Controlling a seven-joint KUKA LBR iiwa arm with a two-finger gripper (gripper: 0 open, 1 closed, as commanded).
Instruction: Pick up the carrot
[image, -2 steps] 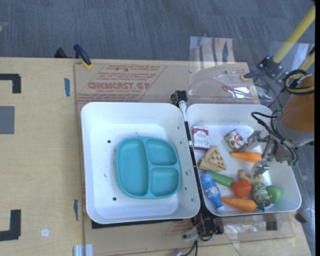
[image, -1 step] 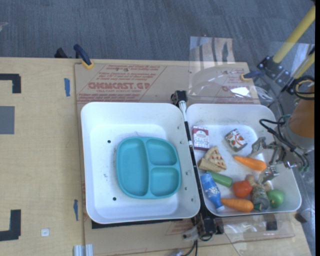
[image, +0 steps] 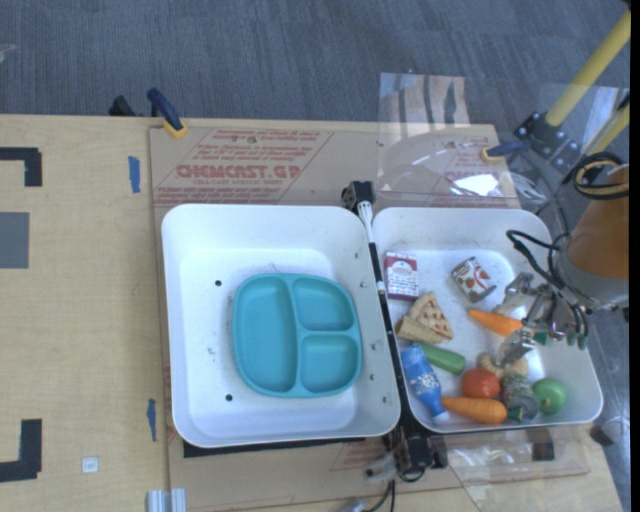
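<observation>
The claw (image: 527, 330) is seen low over the right bin (image: 440, 222), at its right side, with the grey arm and its orange band (image: 605, 240) coming in from the right edge. How far the claw is open can't be told – the metal parts and cables blur together there – and nothing is clearly seen gripped between them.

Just left of the claw, pretty much touching it, an orange carrot (image: 494, 321) is found lying tilted, narrow end toward the pizza slice (image: 428, 320). That's probably the target, which would explain why the claw is parked right there. A second carrot-like orange piece (image: 477, 408) is laid along the front wall of the bin, next to a red tomato (image: 481, 384) and a green apple (image: 549, 395) – so some ambiguity is built in.

Further out in the same bin, a green cucumber (image: 441, 358), a blue bottle (image: 423, 379), a red-and-white carton (image: 401, 276) and a small can (image: 472, 279) are scattered about. Things are crowded, so a clean grasp is judged tricky – neighbours could get nudged.

The left bin (image: 190, 300) is occupied by a teal divided plate (image: 296, 334), likely meant as a drop-off spot. Both bins are set on cardboard on the wooden desk (image: 70, 330).
</observation>
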